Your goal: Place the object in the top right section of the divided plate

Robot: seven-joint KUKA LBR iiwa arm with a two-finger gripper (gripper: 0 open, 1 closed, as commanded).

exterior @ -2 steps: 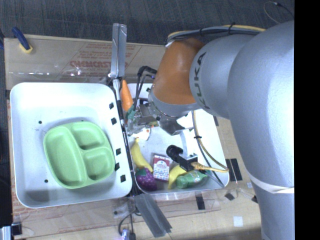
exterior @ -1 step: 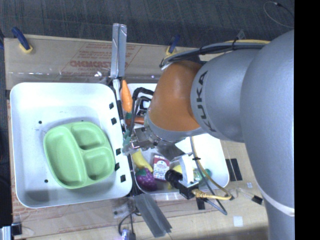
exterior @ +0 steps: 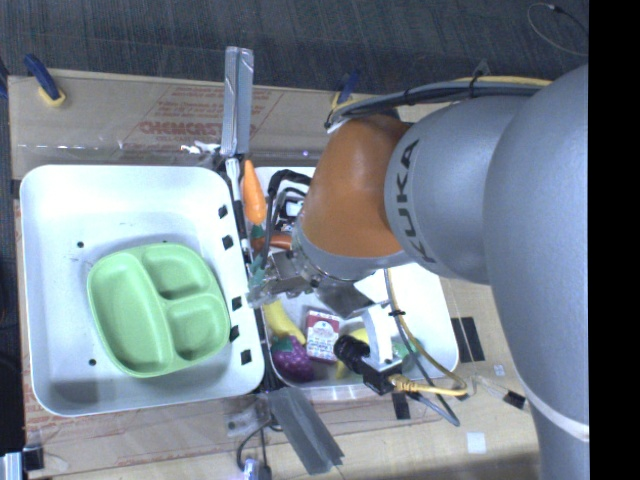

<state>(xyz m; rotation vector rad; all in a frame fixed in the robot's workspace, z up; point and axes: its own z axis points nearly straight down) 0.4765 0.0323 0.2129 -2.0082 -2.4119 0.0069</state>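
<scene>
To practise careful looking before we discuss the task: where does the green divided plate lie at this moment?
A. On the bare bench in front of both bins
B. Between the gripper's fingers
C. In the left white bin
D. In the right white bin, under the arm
C: the green divided plate rests flat on the floor of the left white bin, apart from the arm, which reaches over the right bin.

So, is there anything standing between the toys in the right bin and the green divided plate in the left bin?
Yes: the two bins' adjoining walls lie between them, so an object must be lifted over. The green divided plastic plate has nothing on it, and its top right section is open.
</scene>
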